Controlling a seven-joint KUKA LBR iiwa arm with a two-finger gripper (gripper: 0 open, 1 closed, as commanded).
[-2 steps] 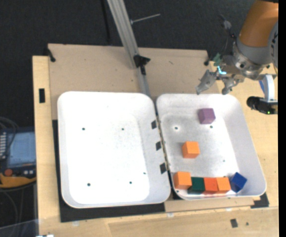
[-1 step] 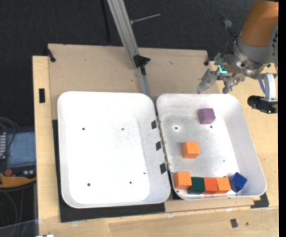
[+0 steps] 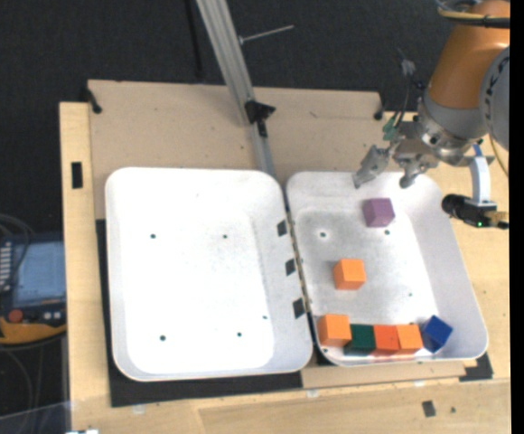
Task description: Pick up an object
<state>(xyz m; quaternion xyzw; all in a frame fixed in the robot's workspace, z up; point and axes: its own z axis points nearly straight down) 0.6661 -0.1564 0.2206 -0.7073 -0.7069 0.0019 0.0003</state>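
My gripper (image 3: 388,174) hangs open over the far end of the right bin (image 3: 452,269), its two fingers spread apart with nothing between them. A purple cube (image 3: 378,212) lies just in front of and below the fingers, apart from them. Nearer the middle of that bin sits an orange cube (image 3: 350,273). Along the bin's near wall runs a row of blocks: an orange one (image 3: 336,329), a green one (image 3: 362,338), two more orange ones (image 3: 397,338) and a blue one (image 3: 436,332).
The left bin (image 3: 194,274) lies beside the right one, with a row of black clips (image 3: 291,265) between them. A slanted metal rail (image 3: 230,57) rises from the back of the bench. A controller pendant (image 3: 27,287) sits off the bench at left.
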